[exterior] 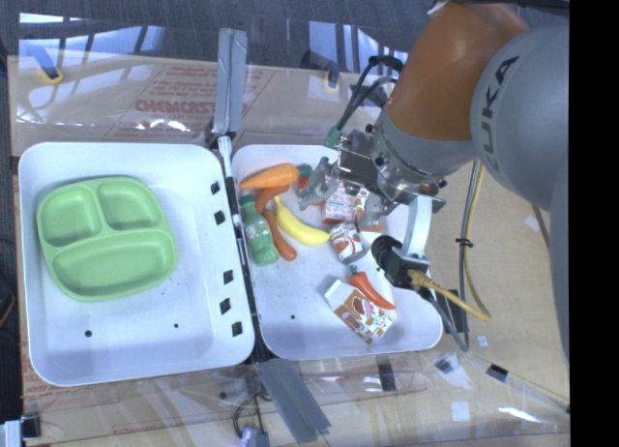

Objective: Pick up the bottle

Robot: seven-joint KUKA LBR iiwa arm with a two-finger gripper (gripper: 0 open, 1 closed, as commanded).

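The bottle (257, 234) is small and green with a dark cap. It lies in the right bin (300, 334) against that bin's left wall, cap pointing to the far side. My gripper (340, 193) hangs over the far middle of the right bin, to the right of the bottle and apart from it. A white and orange packet (341, 208) lies right under the gripper. The grey arm with its orange band (455, 58) covers the bin's far right corner.
Beside the bottle lie two orange carrots (271, 177), a yellow banana (298, 226), a small can (345, 241) and a brown and white carton (366, 312). The left bin (126, 339) holds a green divided plate (104, 237).
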